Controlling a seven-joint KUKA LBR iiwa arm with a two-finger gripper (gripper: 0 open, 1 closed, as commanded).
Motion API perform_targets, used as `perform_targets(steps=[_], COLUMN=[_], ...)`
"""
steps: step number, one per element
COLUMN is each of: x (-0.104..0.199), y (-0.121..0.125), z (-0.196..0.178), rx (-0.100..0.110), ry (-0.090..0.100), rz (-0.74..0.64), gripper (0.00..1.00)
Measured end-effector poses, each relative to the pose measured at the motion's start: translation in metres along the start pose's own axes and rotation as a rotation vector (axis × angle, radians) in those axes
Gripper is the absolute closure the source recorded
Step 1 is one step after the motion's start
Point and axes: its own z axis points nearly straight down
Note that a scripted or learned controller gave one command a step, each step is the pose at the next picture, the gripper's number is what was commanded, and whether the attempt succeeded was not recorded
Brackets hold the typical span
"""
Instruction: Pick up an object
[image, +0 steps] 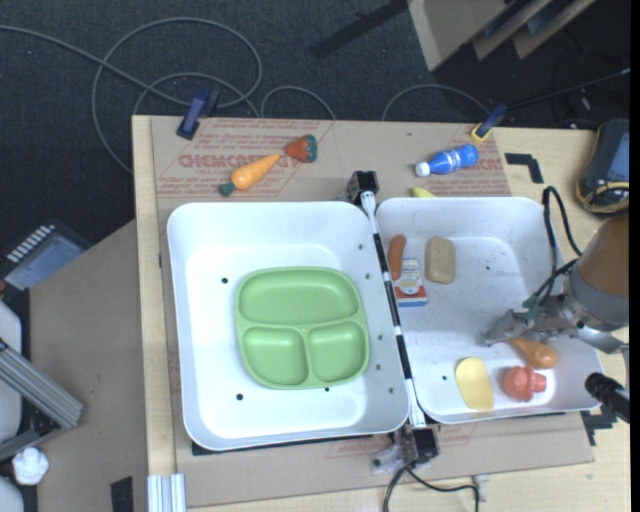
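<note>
White plastic forms both bins; the left bin (200, 300) carries a green tray (300, 325), set centrally, its compartments bare. The right bin (480, 225) holds the pickable stock: a sausage (397, 250), a carton (410, 290) and a tan block (440, 260) are grouped near its far-left corner, while a yellow piece (474, 383), a red piece (521, 383) and an orange piece (534, 351) are clustered along its near edge. The gripper (515, 328) is seen low at the right side of this bin, reaching in over the right wall, just beside the orange piece, which is judged the likely target. Contact cannot be confirmed, and the jaw state cannot be told from this view. Nothing is seen held. A carrot (256, 170) and a bottle (448, 160) lie on the bench beyond the bins, outside the working area.
</note>
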Motion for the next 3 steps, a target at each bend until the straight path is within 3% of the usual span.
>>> perform_targets(steps=[1, 2, 3], x=[0.001, 0.104, 0.172], y=[0.001, 0.013, 0.025], z=[-0.010, -0.143, -0.144], rx=[-0.003, -0.005, -0.003], ry=[0.000, 0.001, 0.001], rz=[0.000, -0.005, -0.003], gripper=[1.00, 1.00, 1.00])
